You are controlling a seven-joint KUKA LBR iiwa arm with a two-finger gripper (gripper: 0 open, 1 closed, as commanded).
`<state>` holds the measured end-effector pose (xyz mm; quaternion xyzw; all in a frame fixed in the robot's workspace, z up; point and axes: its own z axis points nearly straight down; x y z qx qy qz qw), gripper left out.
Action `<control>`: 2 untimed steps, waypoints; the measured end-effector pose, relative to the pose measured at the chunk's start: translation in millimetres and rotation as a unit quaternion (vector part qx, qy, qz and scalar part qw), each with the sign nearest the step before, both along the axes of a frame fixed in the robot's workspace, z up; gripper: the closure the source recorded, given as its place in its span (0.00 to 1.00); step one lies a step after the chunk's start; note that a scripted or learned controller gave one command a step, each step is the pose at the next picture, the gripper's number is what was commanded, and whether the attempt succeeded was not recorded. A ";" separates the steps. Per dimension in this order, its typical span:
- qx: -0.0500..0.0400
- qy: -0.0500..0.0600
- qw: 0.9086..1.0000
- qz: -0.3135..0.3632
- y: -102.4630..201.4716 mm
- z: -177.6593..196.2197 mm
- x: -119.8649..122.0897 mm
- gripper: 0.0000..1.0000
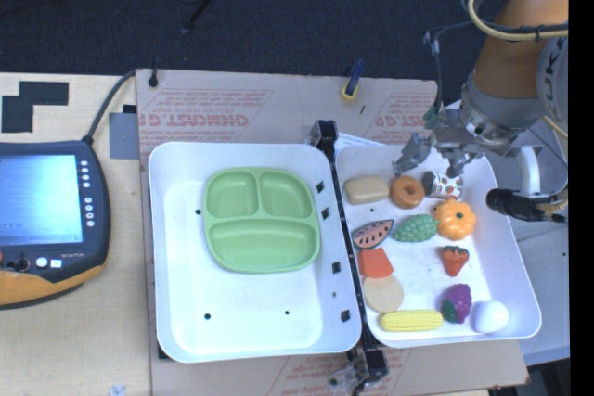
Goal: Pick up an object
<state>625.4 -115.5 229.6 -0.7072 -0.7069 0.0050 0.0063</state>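
Corn (411,321) beside grapes (456,302), egg (489,316)

Arm (515,51) reaching in from right, gripper (432,159) fingers spread, pointing down

Red print is seen on the cardboard sheet (278,111) under the bins, upside down and mirrored, too blurred to be read. Similar red print is seen at its front edge, also unreadable. No other text is legible.
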 end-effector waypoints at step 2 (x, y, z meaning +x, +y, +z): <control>-0.001 -0.005 1.000 0.001 3.8 -34.6 4.1 0.00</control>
